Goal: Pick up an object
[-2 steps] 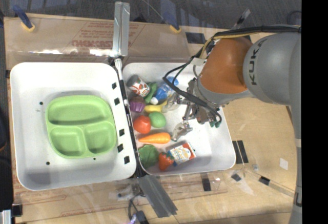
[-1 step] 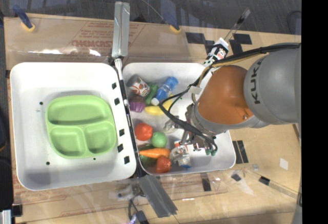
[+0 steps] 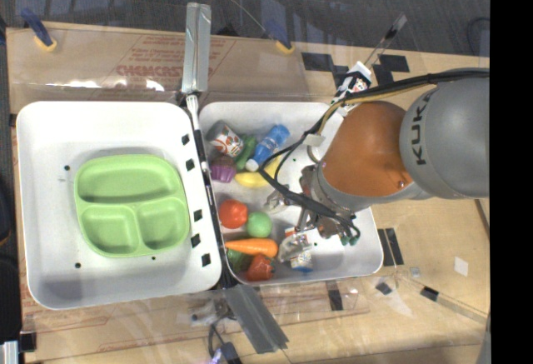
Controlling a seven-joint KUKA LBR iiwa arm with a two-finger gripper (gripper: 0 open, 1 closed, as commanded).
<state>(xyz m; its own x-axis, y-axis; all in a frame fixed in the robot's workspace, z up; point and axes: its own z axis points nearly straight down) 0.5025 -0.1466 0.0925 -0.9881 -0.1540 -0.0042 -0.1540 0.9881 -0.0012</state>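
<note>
Orange plastic of the toy carrot (image 3: 251,246) is seen in the right bin (image 3: 366,258), its long axis crosswise, just left of the gripper (image 3: 301,244); whether anything is gripped cannot be told from the camera view.

Bright, even overhead light; soft shadows, slight blur.

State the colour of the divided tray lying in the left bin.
Light green: the divided tray shows plainly in the camera view, lying in the left bin.
</note>
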